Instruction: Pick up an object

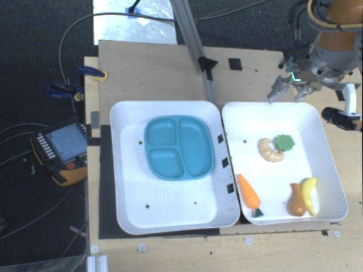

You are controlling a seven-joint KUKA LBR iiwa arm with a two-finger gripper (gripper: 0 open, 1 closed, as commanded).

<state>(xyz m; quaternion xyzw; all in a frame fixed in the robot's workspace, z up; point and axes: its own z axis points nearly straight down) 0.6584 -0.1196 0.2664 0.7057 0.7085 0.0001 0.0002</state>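
**Q:** Where is the arm seen?

**A:** The grey two-finger gripper [288, 93] is pictured at the two o'clock corner of the scene, over the far rim of the right-hand shallow white plastic bin [326, 152]. Its fingers are seen spread apart, and nothing is held between them.

**Q:** What is shown in that bin?

**A:** Five toy foods are seen. A pale tan croissant-shaped piece [270, 150] is found near the bin's centre, touched at its two o'clock side by a small green broccoli floret [284, 142]. An orange plastic carrot with a green stub [248, 192] is laid at seven o'clock, beside the inner wall. At five o'clock, a brown drumstick-shaped piece [296, 200] is pressed against a yellow banana [309, 194].

**Q:** And the other bin?

**A:** A blue three-compartment plastic plate [179, 147] is set in the left-hand white bin [130, 208], toward twelve o'clock. All the toys are seen well apart from the gripper.
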